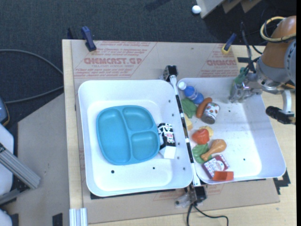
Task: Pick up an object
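Observation:
My gripper (239, 95) hangs over the far right part of the right bin (263, 140), open with nothing between its fingers. The objects lie to its left along the bin's left side: a blue bottle with a white cap (191, 93), a green piece (188, 108), a brown sausage (204, 107), a small can (212, 113), a red tomato (201, 135), an orange drumstick (217, 146), a green pepper (199, 151), a red packet (216, 164) and an orange-red block (223, 175). The can is the closest, a short way down and left of the gripper.
The left bin (94, 98) holds a blue divided plate (128, 133), a black-and-white carton (166, 134) and a white block (169, 152) by the divider. A black cable and the arm's body (277, 60) lie at the right edge. Bare bin floor spreads below the gripper.

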Robot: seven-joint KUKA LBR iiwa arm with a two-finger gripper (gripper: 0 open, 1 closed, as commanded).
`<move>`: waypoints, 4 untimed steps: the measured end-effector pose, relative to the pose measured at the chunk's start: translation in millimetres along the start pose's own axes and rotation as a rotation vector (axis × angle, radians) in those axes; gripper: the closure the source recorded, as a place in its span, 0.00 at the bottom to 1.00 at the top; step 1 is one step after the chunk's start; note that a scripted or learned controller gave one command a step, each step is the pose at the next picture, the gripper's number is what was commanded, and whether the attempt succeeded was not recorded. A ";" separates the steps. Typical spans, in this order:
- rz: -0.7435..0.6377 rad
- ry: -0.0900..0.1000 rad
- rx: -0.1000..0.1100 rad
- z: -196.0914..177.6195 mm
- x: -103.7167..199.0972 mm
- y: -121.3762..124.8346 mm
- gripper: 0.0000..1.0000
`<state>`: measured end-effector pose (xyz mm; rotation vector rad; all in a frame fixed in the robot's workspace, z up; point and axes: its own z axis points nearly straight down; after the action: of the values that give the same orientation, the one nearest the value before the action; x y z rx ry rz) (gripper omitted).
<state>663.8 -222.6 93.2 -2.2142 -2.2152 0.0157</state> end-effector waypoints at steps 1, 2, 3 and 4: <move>-0.002 0.008 0.001 0.3 4.0 0.9 0.00; -0.001 0.005 0.020 -7.3 0.6 -3.6 1.00; -0.002 0.005 0.003 -10.0 2.9 0.6 0.00; -0.002 0.010 -0.010 10.1 3.5 -76.0 0.00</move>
<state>587.6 -219.2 84.2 -2.2120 -2.2179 -0.0061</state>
